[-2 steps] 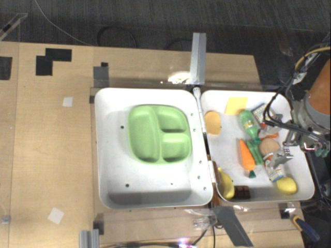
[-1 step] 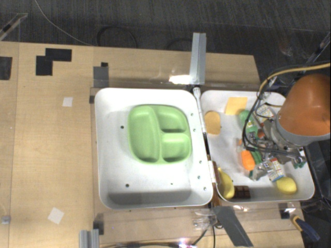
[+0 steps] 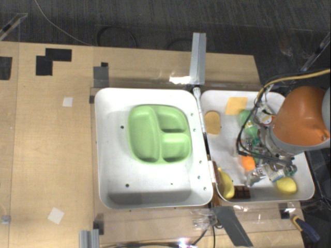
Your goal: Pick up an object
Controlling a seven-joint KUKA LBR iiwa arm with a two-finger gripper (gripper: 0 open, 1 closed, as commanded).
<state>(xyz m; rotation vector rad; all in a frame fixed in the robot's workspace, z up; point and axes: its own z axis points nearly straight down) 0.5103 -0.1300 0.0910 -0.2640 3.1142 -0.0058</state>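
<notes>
Tabletop [image 3: 46, 154]: light wood grain, with a dark carpet floor [image 3: 129, 9] beyond its far edge. Two shallow white bins sit directly on it, side by side and touching: left bin [image 3: 111, 190], right bin [image 3: 305, 190]. A grey metal post [image 3: 198, 58] stands at the far end of their seam. Black tape marks [image 3: 51, 60] near the far-left corner; small pale squares [image 3: 68, 102] and [image 3: 55, 215] lie flat on the wood left of the bins.
</notes>
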